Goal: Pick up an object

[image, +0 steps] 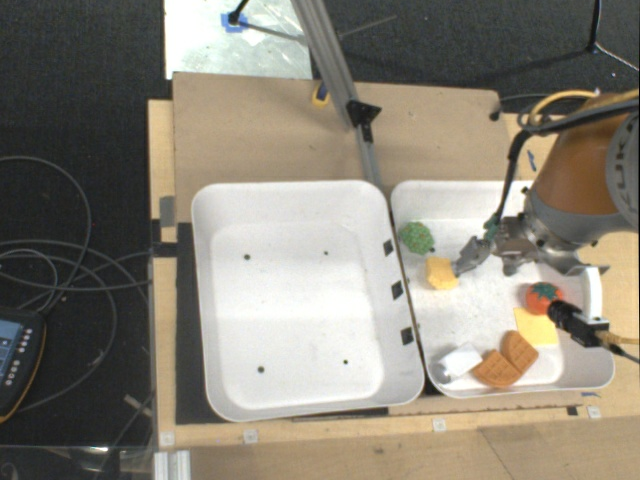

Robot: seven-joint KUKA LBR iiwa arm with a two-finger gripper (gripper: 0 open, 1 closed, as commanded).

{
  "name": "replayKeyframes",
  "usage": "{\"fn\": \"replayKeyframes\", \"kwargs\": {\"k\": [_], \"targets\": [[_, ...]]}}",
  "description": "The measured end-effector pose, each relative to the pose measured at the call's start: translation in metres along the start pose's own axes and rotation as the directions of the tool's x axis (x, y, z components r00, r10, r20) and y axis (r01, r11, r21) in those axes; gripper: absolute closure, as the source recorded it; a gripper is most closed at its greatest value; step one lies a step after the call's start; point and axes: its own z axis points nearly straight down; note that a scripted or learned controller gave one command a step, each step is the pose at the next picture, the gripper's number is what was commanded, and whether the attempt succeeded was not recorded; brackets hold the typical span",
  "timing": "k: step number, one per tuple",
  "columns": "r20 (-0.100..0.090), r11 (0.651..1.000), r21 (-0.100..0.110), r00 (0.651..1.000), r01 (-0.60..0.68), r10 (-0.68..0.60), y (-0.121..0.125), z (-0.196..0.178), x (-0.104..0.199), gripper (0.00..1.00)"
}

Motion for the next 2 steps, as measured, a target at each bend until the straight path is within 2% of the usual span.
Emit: {"fn": "replayKeyframes", "kwargs": {"k": [1,2], "targets": [[0.000,1.000,-0.001,1.000,-0.001,0.001,0.001,0.062,-0.001,0.00],[0.001,1.000,-0.004,1.000,-0.001,0.001,0.002,0.075,-0.001,0.00]]}}
